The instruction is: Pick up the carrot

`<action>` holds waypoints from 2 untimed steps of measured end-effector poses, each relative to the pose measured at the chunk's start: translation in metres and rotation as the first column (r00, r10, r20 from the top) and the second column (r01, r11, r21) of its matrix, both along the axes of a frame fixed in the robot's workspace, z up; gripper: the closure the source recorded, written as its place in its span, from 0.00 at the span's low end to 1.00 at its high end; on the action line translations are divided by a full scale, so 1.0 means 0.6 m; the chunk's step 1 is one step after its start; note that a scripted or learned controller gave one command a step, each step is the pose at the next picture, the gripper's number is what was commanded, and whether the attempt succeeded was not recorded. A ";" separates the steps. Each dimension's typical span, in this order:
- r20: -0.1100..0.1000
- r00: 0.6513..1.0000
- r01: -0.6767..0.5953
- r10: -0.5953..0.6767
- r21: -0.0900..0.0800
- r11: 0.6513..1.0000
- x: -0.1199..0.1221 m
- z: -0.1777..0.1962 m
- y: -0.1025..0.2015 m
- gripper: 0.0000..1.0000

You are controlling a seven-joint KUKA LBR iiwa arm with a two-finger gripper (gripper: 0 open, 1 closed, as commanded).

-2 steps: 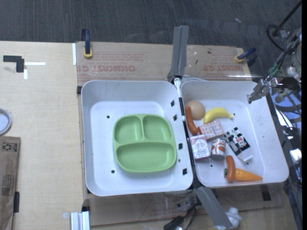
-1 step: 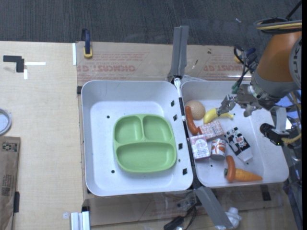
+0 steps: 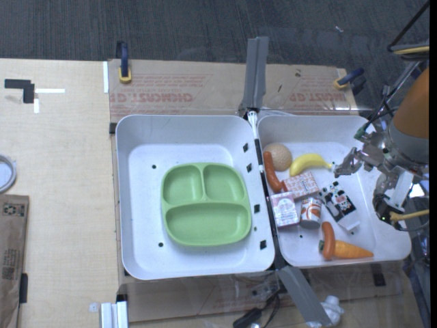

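Note:
The carrot is an orange cone lying flat near the front wall of the right bin, with its tip pointing right. A short red-orange piece rests against its thick end. My gripper hangs over the right side of that bin, above and behind the carrot and well apart from it. It sits just right of the banana. Nothing is visible in its grasp.
The right bin also holds a brown round item, a red sausage, two small cartons, a can and a black-and-white pack. A green divided plate lies in the left bin.

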State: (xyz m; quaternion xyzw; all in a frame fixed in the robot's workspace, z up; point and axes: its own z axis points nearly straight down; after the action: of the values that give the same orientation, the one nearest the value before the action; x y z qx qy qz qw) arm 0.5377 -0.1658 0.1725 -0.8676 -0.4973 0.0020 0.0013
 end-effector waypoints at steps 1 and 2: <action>-0.001 0.941 0.340 -0.340 -0.001 0.941 -0.101 0.043 0.046 0.00; 0.001 0.866 0.500 -0.500 -0.002 0.866 -0.085 -0.116 0.110 0.00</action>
State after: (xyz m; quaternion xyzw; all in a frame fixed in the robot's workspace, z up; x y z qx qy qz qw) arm 0.4869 -0.0998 0.1028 -0.9668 -0.2557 0.0019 0.0007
